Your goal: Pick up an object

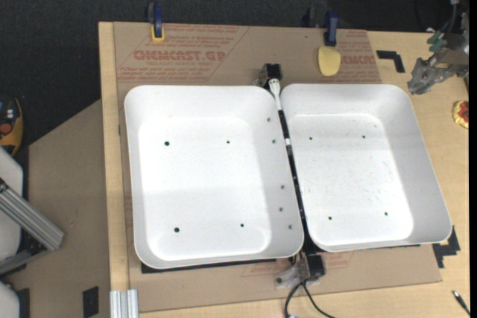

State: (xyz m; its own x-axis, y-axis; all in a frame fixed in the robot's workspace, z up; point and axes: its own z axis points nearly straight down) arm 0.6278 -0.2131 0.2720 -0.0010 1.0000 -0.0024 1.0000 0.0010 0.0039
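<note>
Plainly, 2 smooth, round-cornered white bins [201, 182] sit side by side; jaws' state untellable.

We see a brown board bench [223, 48] printed with red lettering along its upper part, filling the middle of the frame. Two shallow white bins rest on it side by side, touching: the left bin [138, 160] and the right bin [425, 160]. A yellowish pad [329, 60] lies near the top edge, just above the right bin, with blue clamps [156, 17] gripping that edge
</note>
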